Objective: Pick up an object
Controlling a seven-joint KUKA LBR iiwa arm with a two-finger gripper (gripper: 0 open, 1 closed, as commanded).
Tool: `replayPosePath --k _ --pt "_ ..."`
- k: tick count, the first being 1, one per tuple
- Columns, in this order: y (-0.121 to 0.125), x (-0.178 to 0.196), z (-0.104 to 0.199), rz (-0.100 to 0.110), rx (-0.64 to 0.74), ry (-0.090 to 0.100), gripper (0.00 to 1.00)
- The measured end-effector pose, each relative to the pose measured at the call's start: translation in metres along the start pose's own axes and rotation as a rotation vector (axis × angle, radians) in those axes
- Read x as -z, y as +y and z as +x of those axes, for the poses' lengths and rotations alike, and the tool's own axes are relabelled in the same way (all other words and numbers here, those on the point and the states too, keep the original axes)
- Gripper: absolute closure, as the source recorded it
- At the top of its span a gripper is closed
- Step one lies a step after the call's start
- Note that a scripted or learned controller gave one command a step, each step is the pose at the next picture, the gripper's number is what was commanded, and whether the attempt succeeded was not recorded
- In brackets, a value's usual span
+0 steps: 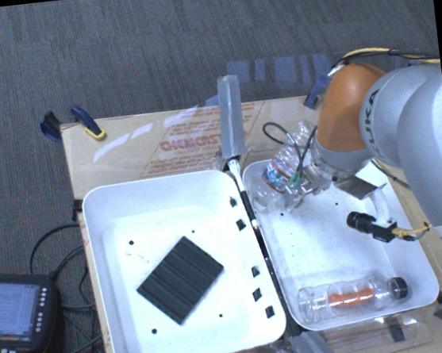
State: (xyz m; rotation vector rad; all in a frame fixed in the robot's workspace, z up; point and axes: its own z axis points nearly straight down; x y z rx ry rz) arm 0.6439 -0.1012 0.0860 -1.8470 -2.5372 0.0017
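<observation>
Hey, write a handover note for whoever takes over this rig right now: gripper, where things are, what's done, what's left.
Gripper: low in the right bin's far left corner, against a crumpled bottle; no grip confirmed.
Other things: a second bottle lies along that bin's near wall; a black pad lies in the left bin.
Done: nothing visibly lifted yet.
Left: grasp one thing and lift it.

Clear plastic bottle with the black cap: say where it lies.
The clear plastic bottle lies on its side by the near wall of the camera view's right white bin.
</observation>
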Motion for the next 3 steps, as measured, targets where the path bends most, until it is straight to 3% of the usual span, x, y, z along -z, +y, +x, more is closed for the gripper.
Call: replayPosePath --k 1,2,3 --pt "0.018 0.101 0.055 -0.002 -0.055 -0.001 1.00" --pt "0.018 0.100 0.054 0.000 -0.056 -0.001 0.00" --pt "0.010 0.029 0.024 -0.007 -0.088 -0.003 0.00"
